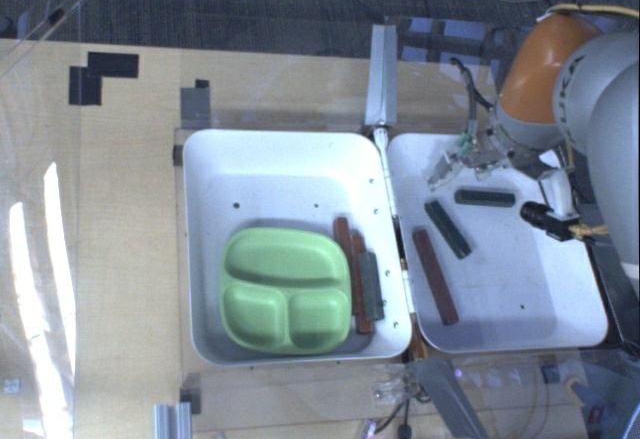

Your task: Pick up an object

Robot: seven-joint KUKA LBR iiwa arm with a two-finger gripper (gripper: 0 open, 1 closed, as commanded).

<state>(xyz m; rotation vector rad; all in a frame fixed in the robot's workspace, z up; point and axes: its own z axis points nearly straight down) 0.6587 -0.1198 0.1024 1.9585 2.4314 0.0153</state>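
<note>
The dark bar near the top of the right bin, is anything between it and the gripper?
Nothing visible. The gripper sits just up and left of the dark bar, with bare white bin floor between them.

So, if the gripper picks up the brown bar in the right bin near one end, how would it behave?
The brown bar looks straight and stiff, so it probably would not droop. It is long and thin; held near one end it may swing down. Its flat shape suggests it would slide, not roll, if pushed.
</note>
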